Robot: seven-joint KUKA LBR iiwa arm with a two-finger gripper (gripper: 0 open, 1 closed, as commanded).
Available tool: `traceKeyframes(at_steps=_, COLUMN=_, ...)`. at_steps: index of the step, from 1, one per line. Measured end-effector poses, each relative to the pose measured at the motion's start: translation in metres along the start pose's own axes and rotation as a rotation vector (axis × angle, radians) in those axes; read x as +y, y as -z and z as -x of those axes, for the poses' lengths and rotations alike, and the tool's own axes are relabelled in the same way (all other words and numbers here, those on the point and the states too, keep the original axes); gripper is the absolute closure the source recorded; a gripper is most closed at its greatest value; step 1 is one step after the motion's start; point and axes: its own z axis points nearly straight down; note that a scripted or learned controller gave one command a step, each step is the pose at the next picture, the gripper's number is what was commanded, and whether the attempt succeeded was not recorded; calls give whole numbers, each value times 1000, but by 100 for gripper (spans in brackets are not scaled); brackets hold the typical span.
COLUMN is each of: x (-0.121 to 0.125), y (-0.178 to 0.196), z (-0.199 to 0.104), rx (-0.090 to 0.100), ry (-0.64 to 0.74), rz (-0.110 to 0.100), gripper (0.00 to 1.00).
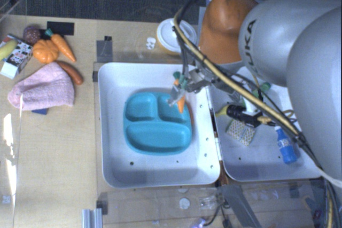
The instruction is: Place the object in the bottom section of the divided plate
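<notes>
Pale wooden bench top carried two white bins side by side. The gripper (178, 96) hung over the left bin (115, 163), its fingers drawn narrow about an orange object (182, 105) that showed between and just under their tips. Directly beneath the fingers lay a blue divided plate (140, 141); the orange object sat at the outer edge of its upper right section, while the wide bottom section (157, 136) lay bare, nearer the camera than the fingertips. Away to the arm's side of the fingers, the right bin (256, 165) held a grey mesh pad (239, 131) and a blue bottle (287, 150).
</notes>
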Motion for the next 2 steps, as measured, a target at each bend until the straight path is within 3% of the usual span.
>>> traceKeyframes(at_steps=2, x=0, y=0, z=0, rx=0, ry=0, rz=0, gripper=0)
